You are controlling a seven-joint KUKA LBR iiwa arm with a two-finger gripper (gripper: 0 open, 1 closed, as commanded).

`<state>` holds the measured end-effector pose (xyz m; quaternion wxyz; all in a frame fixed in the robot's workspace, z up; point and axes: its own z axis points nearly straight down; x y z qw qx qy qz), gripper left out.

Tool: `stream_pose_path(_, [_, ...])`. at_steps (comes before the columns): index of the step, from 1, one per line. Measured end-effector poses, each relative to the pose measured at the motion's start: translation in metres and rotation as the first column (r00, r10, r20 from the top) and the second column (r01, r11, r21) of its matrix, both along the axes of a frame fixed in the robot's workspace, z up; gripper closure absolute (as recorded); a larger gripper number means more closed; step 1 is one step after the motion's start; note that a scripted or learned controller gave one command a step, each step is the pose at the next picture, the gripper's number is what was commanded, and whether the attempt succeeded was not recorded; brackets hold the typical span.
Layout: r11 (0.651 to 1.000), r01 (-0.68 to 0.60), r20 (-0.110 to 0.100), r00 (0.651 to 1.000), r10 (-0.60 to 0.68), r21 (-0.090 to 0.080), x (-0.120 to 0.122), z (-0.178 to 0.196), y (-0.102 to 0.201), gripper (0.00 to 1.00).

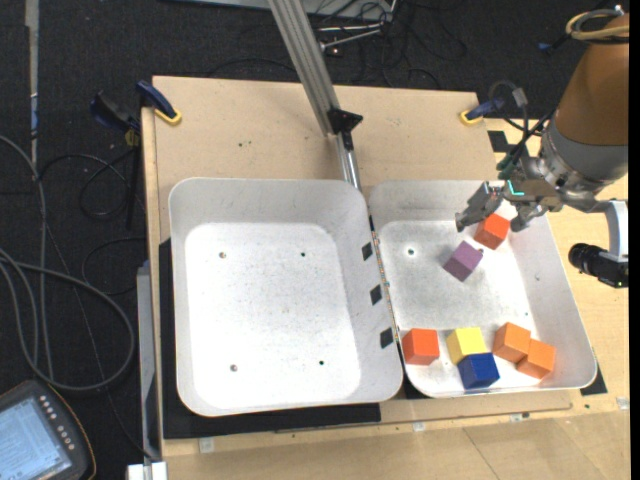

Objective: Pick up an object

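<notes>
My gripper (494,218) hangs over the upper right part of the right bin (560,298), below the grey arm with its orange band. A small orange block (491,231) sits between its two dark fingers, and the gripper is shut on it. A purple block (463,261) lies tilted on the bin floor just below and left of it, apart from the fingers. Along the bin's front edge lie an orange block (421,345), a yellow block (465,343), a blue block (479,369) and two more orange blocks (525,348).
The left bin (200,268) stands beside the right one, with a ridge and black clips between them. A grey metal pole (305,48) slants down to the bins' back edge. Clamps sit at the bench's back corners.
</notes>
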<state>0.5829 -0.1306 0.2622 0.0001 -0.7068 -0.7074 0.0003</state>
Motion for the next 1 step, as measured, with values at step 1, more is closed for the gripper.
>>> stream_pose_path(1, [1.000,0.003,-0.006,1.000,-0.003,0.001,-0.0041,-0.0594,-0.0079,0.00])
